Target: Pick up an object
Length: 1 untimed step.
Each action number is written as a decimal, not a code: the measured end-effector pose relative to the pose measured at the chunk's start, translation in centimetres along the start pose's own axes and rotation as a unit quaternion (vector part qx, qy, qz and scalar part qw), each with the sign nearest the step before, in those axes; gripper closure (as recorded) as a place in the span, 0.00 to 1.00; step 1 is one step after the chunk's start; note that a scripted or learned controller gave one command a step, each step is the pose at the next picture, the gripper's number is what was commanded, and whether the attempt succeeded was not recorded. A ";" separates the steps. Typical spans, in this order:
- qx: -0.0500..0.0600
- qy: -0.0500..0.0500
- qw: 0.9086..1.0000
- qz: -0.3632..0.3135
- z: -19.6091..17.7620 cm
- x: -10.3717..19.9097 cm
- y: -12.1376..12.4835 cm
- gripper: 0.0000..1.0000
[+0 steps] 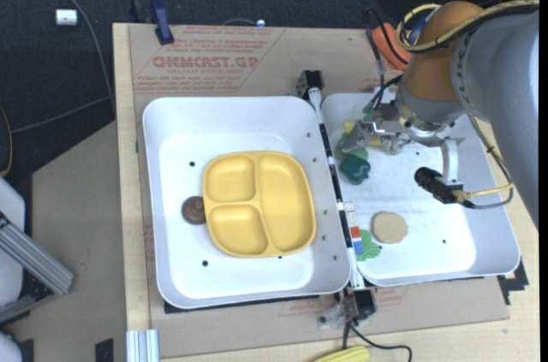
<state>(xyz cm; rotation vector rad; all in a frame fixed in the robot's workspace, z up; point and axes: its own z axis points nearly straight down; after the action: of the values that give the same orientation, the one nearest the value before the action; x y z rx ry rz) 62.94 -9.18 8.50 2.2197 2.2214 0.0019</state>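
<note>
Camera view shows the gripper point(377, 132) low in the right bin point(479, 253), just above a dark green object point(354, 168) by the bin's left wall; whether it grips anything I cannot tell. I judge this the reaching step; next it must close on the object and lift. A tan disc point(390, 227) lies nearer the front.

Quick count from where I reach in. Two shallow white plastic bins: left one point(163, 181), right one point(479, 253). One yellow three-compartment plastic tray point(257, 203) in the left bin, plus one small brown round piece point(193, 210) beside it. In the right bin: one dark green rounded toy point(354, 169), one tan flat round disc point(390, 228), one small bright green bit point(369, 246) near the divider. One cardboard sheet point(205, 61) on the counter.
</note>
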 end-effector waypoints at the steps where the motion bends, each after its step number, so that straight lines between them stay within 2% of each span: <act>1: 0.007 0.000 1.000 0.002 0.1 -0.1 3.5 0.00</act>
<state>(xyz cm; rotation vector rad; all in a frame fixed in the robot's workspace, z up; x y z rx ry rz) 66.41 -9.28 8.36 2.2301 2.2245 -0.0137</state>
